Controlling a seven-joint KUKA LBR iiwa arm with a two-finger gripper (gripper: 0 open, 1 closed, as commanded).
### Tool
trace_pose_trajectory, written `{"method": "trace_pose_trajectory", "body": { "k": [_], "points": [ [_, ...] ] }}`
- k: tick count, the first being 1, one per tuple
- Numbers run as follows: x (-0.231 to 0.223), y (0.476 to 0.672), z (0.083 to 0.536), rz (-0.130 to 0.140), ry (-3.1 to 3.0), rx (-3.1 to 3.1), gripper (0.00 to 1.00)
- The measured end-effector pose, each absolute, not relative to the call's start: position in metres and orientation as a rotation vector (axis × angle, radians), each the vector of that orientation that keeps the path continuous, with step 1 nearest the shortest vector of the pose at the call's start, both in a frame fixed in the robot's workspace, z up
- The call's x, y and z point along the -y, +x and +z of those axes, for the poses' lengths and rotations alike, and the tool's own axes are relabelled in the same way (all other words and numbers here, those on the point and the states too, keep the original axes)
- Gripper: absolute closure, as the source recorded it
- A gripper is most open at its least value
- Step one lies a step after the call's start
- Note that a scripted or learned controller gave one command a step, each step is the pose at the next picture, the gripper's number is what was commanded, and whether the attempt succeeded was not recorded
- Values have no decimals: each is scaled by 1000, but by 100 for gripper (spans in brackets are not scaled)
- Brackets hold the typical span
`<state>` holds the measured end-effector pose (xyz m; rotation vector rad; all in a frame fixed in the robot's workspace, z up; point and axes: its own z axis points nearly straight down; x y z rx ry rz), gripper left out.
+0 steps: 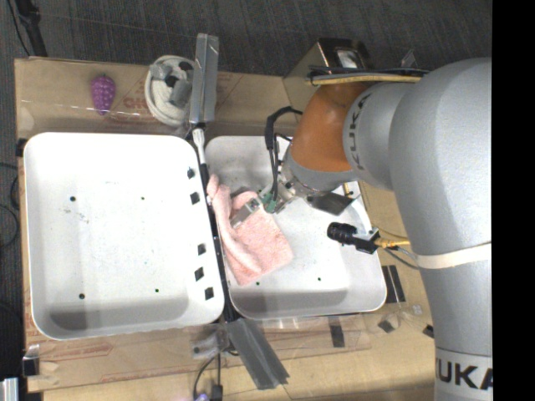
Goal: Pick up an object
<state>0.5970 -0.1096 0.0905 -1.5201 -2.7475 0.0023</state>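
Pink towel lies crumpled in the right bin, against that bin's left wall, approx mid-length. I see the gripper down on the towel's upper part, touching the cloth. Can't tell from this angle whether it's open or closed. Arm w/ orange band hangs over the right bin's far side. Left bin sits just beside the right bin. Beyond the right bin's far-left corner, on cardboard: a white coil, and further left a small purple object.
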Motion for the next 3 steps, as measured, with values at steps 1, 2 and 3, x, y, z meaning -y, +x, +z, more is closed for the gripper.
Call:
{"method": "trace_pose_trajectory", "body": {
  "k": [1,2,3],
  "points": [
    [109,597,98,4,-1514,2748,100],
    [110,597,99,5,-1514,2748,0],
    [110,598,106,8,-1508,2748,100]
  ]
}}
